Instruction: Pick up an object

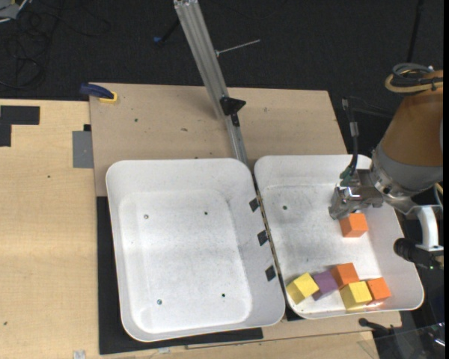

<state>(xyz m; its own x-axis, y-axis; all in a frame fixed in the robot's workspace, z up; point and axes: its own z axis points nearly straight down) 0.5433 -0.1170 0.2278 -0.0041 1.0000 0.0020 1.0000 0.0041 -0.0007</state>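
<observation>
the claw (pixel 349 206) sits closed on an orange cube (pixel 353 224) over the right bin (pixel 307 193).

Two white bins sit side by side on the table (pixel 172 118), the left bin (pixel 127 193) beside the right bin (pixel 299 178), with small black clips (pixel 262 238) along the seam between them. A metal rail (pixel 206 58) slants up from behind the bins. Near the table's far left corner lies a blue-and-yellow clamp (pixel 99 92). Cables (pixel 15 6) trail over the dark floor beyond.
</observation>
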